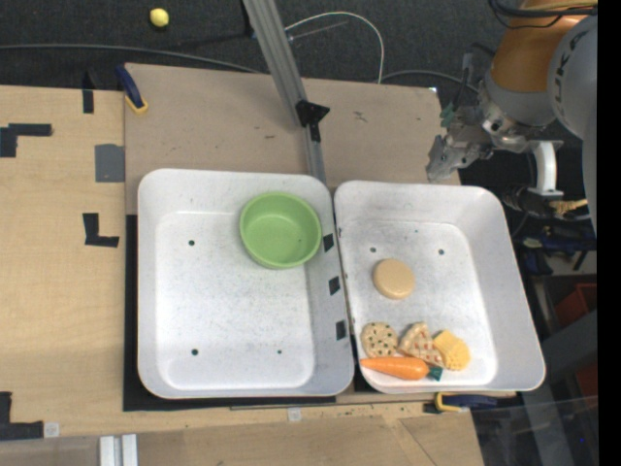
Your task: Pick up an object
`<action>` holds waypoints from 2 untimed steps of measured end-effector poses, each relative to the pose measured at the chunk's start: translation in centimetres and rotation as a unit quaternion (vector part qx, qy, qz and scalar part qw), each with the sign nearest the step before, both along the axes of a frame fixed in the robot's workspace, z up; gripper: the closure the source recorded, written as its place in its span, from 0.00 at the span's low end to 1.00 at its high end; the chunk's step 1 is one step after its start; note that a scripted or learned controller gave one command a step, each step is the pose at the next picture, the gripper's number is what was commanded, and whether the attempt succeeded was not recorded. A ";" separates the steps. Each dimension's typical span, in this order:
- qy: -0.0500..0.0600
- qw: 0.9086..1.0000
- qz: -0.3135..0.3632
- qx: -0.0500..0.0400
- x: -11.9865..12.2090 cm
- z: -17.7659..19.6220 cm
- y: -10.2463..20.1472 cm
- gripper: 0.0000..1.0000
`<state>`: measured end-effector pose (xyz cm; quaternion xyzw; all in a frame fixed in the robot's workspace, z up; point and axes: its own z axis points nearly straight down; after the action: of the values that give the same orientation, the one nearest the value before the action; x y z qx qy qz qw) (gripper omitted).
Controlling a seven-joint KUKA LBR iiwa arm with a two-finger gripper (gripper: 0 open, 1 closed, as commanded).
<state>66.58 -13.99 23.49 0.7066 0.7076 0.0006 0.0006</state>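
Robotics lab: taped plywood worktop (58, 260), two white bins (160, 289), loose cables (340, 22), industrial arm (543, 56) at upper right.

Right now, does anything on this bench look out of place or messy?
Nothing is spilled or broken. One oddity: a small yellow ball lies on the dark floor beyond the bench, far from both bins. The green bowl sits upright in the left bin; the toy foods cluster in the right bin's near corner.
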 end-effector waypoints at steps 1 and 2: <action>0.002 1.000 0.002 0.001 -2.2 -0.1 5.8 1.00; 0.002 1.000 0.003 0.001 -3.9 0.6 11.2 1.00</action>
<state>62.65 -2.80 24.12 0.7047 0.7095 -0.0001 -0.0017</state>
